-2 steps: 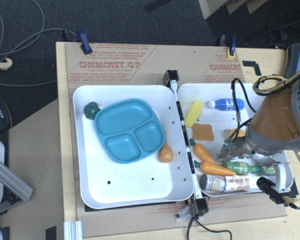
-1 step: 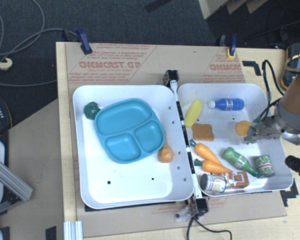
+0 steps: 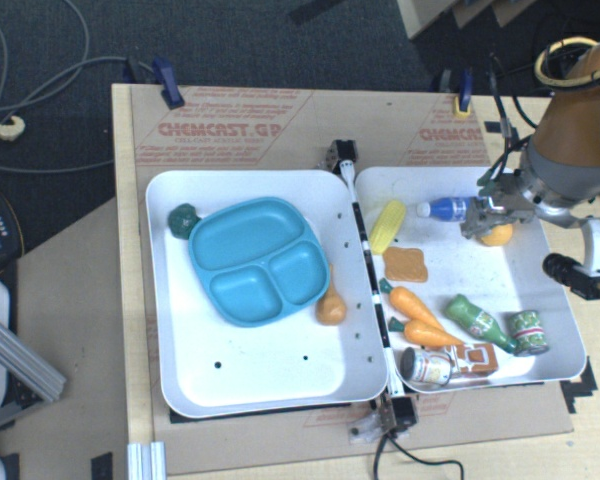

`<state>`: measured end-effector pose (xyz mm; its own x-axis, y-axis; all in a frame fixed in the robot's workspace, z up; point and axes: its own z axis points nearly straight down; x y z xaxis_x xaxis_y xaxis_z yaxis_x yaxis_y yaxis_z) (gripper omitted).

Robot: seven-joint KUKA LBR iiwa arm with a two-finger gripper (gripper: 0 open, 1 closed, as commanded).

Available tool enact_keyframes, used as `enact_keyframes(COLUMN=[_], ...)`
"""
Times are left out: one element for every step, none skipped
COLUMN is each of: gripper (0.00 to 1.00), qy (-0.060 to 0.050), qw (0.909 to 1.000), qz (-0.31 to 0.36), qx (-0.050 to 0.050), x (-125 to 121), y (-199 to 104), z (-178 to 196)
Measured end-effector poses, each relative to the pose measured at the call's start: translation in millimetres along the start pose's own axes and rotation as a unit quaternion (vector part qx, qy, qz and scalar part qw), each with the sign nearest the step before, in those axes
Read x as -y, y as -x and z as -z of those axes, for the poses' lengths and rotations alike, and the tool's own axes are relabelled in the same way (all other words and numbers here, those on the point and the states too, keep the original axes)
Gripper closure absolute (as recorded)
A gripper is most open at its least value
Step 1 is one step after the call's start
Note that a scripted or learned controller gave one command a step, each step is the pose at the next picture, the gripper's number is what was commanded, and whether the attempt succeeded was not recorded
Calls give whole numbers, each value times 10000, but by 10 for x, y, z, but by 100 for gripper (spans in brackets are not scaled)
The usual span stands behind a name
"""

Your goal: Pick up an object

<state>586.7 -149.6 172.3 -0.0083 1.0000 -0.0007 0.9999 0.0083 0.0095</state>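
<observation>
Claw (image 3: pixel 487 220), its grip state impossible to tell, sits low over the yellow-orange piece (image 3: pixel 497 235) at right of frame beside the bottle (image 3: pixel 446 208), so closing and lifting seems next.

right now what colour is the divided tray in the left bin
Light blue. The divided tray shows clearly in the camera view, lying in the white left bin.

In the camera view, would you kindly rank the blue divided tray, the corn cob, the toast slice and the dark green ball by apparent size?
1. blue divided tray
2. corn cob
3. toast slice, close to the corn
4. dark green ball
</observation>
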Motion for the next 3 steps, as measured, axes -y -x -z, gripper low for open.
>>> enact_keyframes(gripper=[0, 0, 0], qy=[-48, -65, -65], qw=[10000, 10000, 10000], qz=[-36, -41, -49], qx=[-2, -7, -4], x=[42, -484, -345], y=[42, 393, 528], z=[-40, -697, -891])
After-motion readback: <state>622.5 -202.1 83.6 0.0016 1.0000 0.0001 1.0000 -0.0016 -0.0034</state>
